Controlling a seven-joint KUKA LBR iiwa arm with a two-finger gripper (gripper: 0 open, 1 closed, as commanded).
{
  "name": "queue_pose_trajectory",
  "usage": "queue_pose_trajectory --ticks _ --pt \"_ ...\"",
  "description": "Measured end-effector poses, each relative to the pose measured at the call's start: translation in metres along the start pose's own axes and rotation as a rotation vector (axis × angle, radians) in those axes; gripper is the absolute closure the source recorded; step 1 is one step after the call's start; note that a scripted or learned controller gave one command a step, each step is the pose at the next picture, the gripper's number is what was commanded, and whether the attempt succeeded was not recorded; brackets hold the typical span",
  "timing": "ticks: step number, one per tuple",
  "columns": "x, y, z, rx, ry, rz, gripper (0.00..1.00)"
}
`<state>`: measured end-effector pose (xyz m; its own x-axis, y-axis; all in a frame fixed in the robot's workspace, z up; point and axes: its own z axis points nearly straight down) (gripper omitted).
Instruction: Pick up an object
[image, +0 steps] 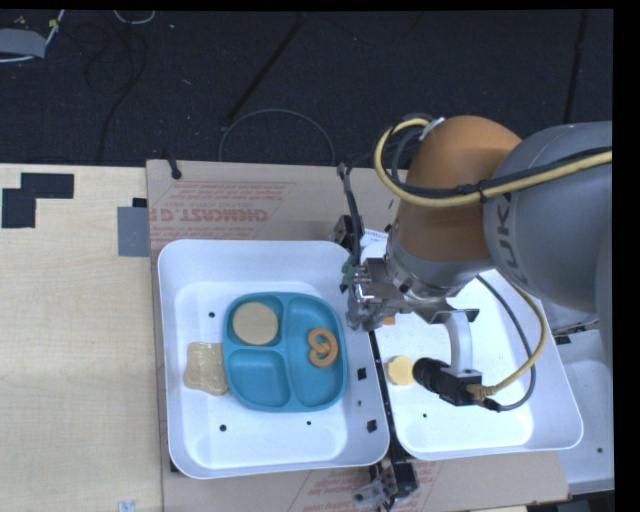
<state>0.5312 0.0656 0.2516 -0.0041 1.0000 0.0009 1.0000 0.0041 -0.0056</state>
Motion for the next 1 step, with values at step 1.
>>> queue_pose_trajectory --ticks 1 --pt "0.0397 -0.0138 0.0192 0.001 -0.001 0.001 1.00"
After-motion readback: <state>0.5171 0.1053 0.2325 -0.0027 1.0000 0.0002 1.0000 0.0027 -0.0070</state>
